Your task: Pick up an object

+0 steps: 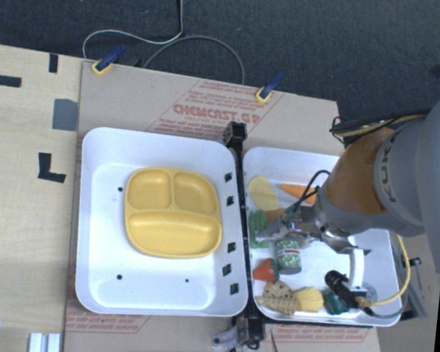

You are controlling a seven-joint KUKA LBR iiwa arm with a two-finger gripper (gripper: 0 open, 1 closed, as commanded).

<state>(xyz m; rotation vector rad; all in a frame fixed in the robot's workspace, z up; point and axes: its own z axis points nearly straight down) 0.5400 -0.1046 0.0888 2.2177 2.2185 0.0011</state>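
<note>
The end effector [291, 228] sits low in the right bin [369, 318], just above a small green can [289, 256]; whether its fingers grip anything cannot be told. Toys crowd that bin's left and near edges. The left bin [96, 220] holds a yellow divided plate [173, 212].

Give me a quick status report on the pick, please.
Gripper low in right bin, among the toys. Small green can just below it, not held. Yellow tray in left bin.
</note>
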